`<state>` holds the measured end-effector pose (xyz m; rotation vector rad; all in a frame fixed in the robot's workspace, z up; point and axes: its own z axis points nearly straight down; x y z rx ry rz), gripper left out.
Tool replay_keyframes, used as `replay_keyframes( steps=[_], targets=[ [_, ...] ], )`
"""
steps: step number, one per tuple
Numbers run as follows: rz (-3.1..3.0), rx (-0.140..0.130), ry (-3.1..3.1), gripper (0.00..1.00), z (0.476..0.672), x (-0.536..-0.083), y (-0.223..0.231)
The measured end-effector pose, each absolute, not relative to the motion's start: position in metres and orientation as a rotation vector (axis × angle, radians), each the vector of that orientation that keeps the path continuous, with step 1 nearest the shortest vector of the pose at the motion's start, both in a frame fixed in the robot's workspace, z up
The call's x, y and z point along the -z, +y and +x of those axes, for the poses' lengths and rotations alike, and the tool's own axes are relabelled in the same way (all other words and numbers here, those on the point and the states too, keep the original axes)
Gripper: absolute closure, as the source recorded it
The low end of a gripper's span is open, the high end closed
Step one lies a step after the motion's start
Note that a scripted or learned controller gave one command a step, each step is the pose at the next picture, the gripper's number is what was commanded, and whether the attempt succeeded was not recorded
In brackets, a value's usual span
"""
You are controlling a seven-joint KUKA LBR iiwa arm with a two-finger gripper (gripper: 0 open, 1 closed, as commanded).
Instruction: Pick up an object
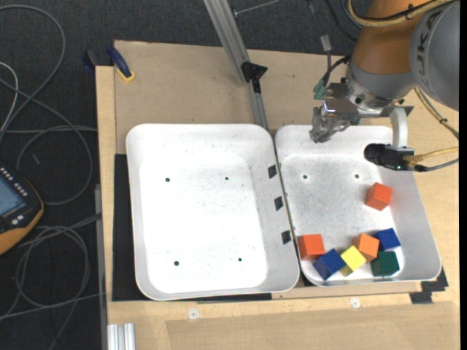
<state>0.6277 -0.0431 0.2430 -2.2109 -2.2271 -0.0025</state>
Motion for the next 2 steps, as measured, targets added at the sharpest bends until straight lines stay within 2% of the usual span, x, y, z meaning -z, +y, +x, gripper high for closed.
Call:
replay_keyframes(
  steps=[2],
  targets=[
    [-2.210, -0.001, -2.226, 1.00, 0.595, -0.229, 0.059]
  ],
)
